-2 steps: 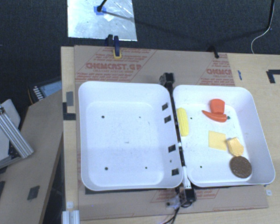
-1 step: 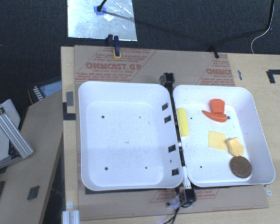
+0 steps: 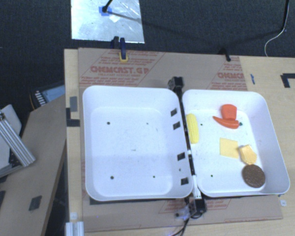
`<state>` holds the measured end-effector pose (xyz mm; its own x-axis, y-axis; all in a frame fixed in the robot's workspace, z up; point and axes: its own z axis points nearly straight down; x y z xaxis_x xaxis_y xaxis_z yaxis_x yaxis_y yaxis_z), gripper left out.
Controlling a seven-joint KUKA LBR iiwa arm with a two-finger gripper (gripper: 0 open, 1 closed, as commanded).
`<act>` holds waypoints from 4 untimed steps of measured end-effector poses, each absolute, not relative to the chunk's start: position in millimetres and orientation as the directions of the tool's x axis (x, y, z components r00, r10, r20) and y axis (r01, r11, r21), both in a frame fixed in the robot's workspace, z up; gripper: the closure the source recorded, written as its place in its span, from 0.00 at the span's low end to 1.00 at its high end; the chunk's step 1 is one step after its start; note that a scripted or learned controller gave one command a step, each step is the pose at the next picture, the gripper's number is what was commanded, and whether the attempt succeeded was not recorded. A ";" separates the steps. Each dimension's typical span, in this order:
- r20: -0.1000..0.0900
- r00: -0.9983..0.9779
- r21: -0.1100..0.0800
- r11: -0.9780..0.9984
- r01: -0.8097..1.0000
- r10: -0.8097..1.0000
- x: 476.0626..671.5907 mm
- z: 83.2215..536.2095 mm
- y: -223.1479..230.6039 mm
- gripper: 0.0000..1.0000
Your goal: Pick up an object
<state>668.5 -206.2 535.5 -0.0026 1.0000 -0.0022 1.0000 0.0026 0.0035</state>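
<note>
Well, all the objects lie in the right bin [image 3: 273, 132]: one corn cob [image 3: 192, 128] against its left wall, one orange hat-shaped toy [image 3: 227, 116] near the back, one flat yellow slice [image 3: 229, 148], one small yellow chunk [image 3: 248, 154] touching it, and one brown disc [image 3: 253, 176] nearest the front. Beside it sits the left bin [image 3: 132, 144].

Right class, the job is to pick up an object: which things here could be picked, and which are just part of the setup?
Could be picked, all in the right bin:
corn cob
orange hat-shaped piece
pale yellow slice
yellow chunk
brown disc

Just setup:
left bin
cardboard sheet
blue and yellow clamp
foil square
</note>
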 end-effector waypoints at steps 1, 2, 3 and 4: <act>-0.002 -0.003 0.003 0.003 1.000 1.000 668.4 535.3 -202.7 0.00; -0.002 -0.004 0.003 0.004 1.000 1.000 668.5 535.3 -201.9 0.00; -0.001 -0.001 0.003 0.001 1.000 1.000 657.5 535.6 -206.2 0.00; -0.002 -0.004 0.004 0.004 1.000 1.000 659.9 535.7 -205.9 0.00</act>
